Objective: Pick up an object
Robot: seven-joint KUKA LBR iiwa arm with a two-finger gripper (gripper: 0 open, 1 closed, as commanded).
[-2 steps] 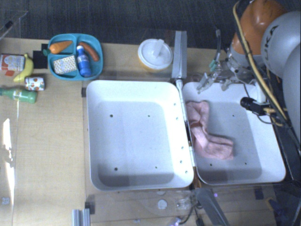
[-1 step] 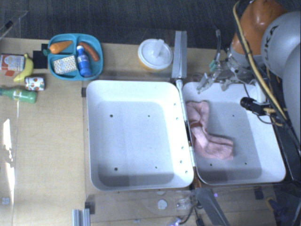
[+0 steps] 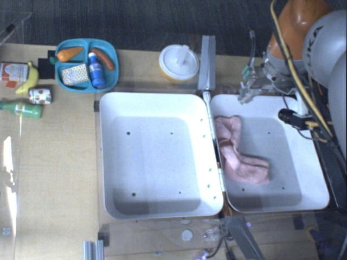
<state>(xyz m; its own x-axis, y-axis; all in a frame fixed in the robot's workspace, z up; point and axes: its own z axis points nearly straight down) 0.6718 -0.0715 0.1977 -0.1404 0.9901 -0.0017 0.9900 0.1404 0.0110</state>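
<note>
The two thin fingers of the grey metal gripper (image 3: 246, 91) seem slightly apart with nothing between them, above the far left corner of the right white bin (image 3: 303, 196). A crumpled pink cloth (image 3: 238, 155) lies along that bin's left wall.

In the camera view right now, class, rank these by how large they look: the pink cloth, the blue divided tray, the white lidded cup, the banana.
1. Pink cloth and blue divided tray: look too alike to rank.
2. White lidded cup.
3. Banana.
</note>
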